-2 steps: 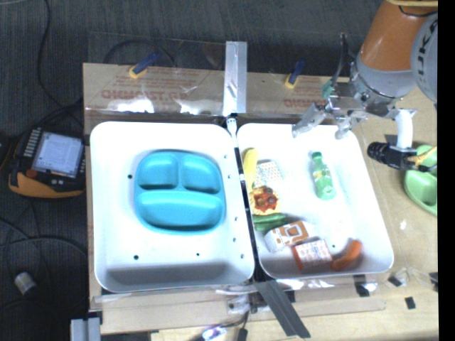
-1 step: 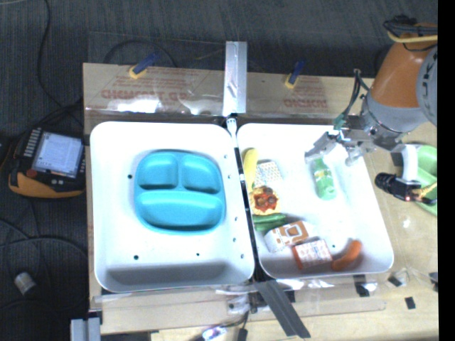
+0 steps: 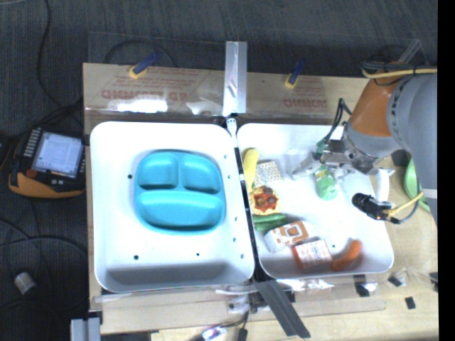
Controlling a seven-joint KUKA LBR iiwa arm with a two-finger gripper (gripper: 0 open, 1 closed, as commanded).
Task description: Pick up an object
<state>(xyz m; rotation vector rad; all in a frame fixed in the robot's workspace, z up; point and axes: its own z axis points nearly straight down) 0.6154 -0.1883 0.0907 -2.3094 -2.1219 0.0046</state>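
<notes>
The arm (image 3: 398,116) is seen reaching from the right into the right bin (image 3: 370,261); the gripper (image 3: 328,163) is lowered over a small green object (image 3: 326,185) near the bin's upper middle; whether the jaws are open or closed on it cannot be told. A yellow banana (image 3: 249,163), a strawberry-patterned item (image 3: 264,199), a green vegetable (image 3: 269,221), two small cartons (image 3: 302,244) and an orange sausage-shaped toy (image 3: 348,254) are spread along the bin's left and lower parts; a blue divided tray (image 3: 179,190) is set in the left bin (image 3: 114,261).
</notes>
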